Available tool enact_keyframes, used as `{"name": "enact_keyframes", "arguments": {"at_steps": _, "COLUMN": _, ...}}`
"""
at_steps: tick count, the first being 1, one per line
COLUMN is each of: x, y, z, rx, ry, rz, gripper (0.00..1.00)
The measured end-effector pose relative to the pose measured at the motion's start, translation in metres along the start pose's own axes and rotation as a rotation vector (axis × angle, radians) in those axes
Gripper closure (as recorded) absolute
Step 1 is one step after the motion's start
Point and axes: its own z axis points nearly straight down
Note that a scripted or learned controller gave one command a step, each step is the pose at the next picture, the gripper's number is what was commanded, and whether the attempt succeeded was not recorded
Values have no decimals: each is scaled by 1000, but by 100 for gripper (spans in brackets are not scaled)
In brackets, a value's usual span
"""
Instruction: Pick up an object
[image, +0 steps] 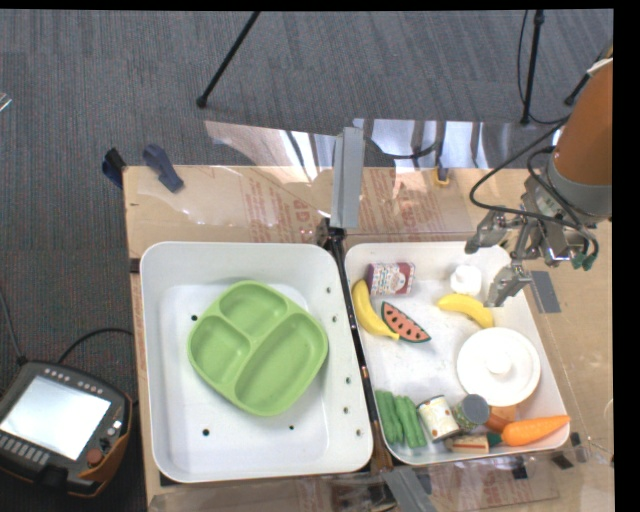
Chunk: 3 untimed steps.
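Two shallow white bins sit side by side on the tabletop (230, 205). The left bin (160, 400) holds one thing: a green divided plate (258, 346) with three compartments, lying near the bin's middle. The right bin (425, 452) holds everything else. There are two bananas: one banana (366, 310) curves along the bin's left wall, and the second banana (466, 309) lies toward the far right. One watermelon slice (405, 322) touches the first banana's lower end. One small maroon carton (389, 278) lies at the far side, just above the slice. One small white cup (466, 278) stands beside the second banana, at its far side. One round white lidded bowl (498, 365) occupies the right half. Along the near edge lie one green pea pod (400, 418), one small tin can (437, 418) on its side, one grey-topped jar (473, 410), one orange carrot (535, 430), and a small sandwich-like piece (468, 442) that is hard to make out.

The arm, with its orange band (598, 120), reaches in from the right. The pincer (505, 270) hangs over the far right corner of the right bin, its fingers spread apart with nothing between them; one fingertip is just beside the white cup and above the second banana. The lidded bowl and the bin's right wall crowd that corner.

Outside the bins, a handheld control pendant (62, 425) lies on the floor at the lower left, and tripod legs (225, 60) stand behind the tabletop.
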Motion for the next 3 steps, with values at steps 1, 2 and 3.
{"name": "enact_keyframes", "arguments": {"at_steps": 1, "x": -5, "y": 23, "z": 112, "rx": -5, "ry": 12, "rz": -57, "gripper": 0}}
{"name": "enact_keyframes", "arguments": {"at_steps": 2, "x": 4, "y": 87, "z": 175, "rx": -4, "ry": 8, "rz": -7, "gripper": 0}}
{"name": "enact_keyframes", "arguments": {"at_steps": 3, "x": -1, "y": 84, "z": 160, "rx": 2, "ry": -4, "rz": -6, "gripper": 100}}
